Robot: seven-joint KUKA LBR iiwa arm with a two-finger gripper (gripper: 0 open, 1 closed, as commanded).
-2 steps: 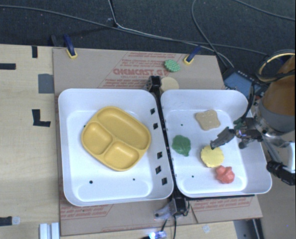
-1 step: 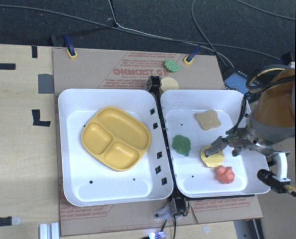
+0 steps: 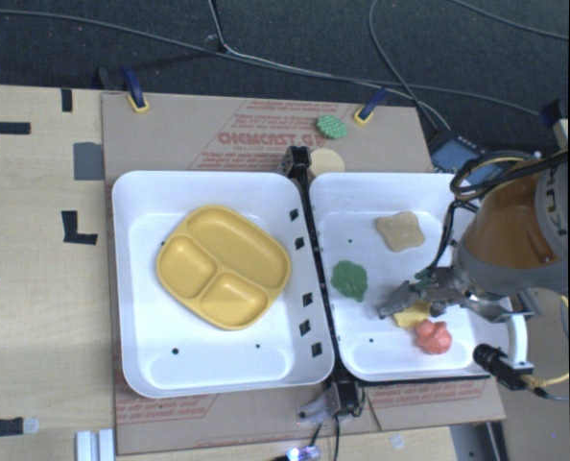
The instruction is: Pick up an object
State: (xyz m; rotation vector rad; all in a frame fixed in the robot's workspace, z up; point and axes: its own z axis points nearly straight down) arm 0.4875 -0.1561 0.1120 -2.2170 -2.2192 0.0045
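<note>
Lowest in the frame, and so taken as nearest the camera, is the front rim of the two white bins with a small clamp at their junction. Largest of the bodies shown is the grey and orange arm [image 3: 515,233], which enters at the right edge and bends down over the right bin [image 3: 362,358]. Next in size is the left bin [image 3: 136,286], at centre left, holding a yellow divided plate [image 3: 225,267] set at a slant. The right bin holds four small things: a tan piece [image 3: 399,230] toward its upper middle, a green lump [image 3: 349,279] at its left side, a yellow piece [image 3: 412,317] low in the middle, and a red lump [image 3: 434,337] just below and right of the yellow one. The gripper [image 3: 405,303] sits low over the lower middle of the right bin, its dark fingers pointing toward the left of the frame; whether they are parted or closed cannot be told, and nothing is seen between them. Judged as the likeliest target, the yellow piece lies directly beneath and just below the fingertips, apparently touching them, its long axis roughly level across the frame. Behind the bins, on the cardboard, lies a small green disc [image 3: 331,126].
</note>
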